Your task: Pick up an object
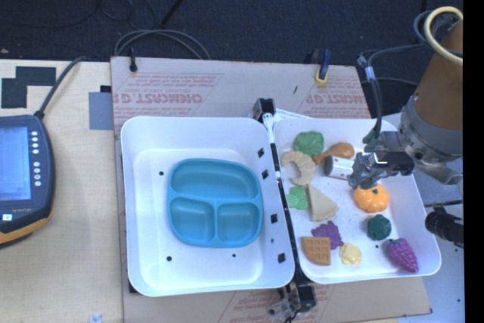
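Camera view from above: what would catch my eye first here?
A bright blue plastic divided tray lies in the left white bin. The right white bin holds small toy foods, among them an orange toy pumpkin and a purple grape bunch. The grey arm's gripper hangs just above the pumpkin.

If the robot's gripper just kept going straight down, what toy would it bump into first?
Probably the orange pumpkin. The gripper hangs just above its left edge in the right bin, pointing down. Height is hard to judge from this slanted view, so it might graze the bin floor beside it instead.
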